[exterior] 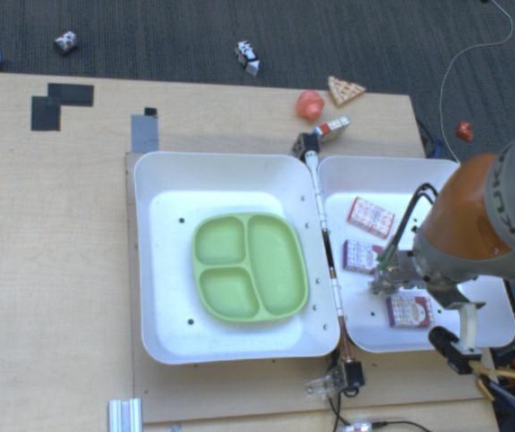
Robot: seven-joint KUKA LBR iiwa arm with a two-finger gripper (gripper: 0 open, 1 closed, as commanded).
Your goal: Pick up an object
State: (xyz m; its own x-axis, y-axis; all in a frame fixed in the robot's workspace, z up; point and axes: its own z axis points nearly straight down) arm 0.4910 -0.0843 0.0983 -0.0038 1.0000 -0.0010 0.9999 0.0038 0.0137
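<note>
In the right bin lie three small pink-and-white packets: one at the back, one in the middle and one toward the front. My arm, with its orange band, hangs over the right half of this bin. The gripper reaches down between the middle and the front packet, close to the bin floor. No packet shows between its fingers. The arm covers part of the front packet.
The left bin holds a green plate with three compartments. Behind the bins lie a red ball, a pizza-slice toy and a small marker-like item. Cables run along the bench's front right.
</note>
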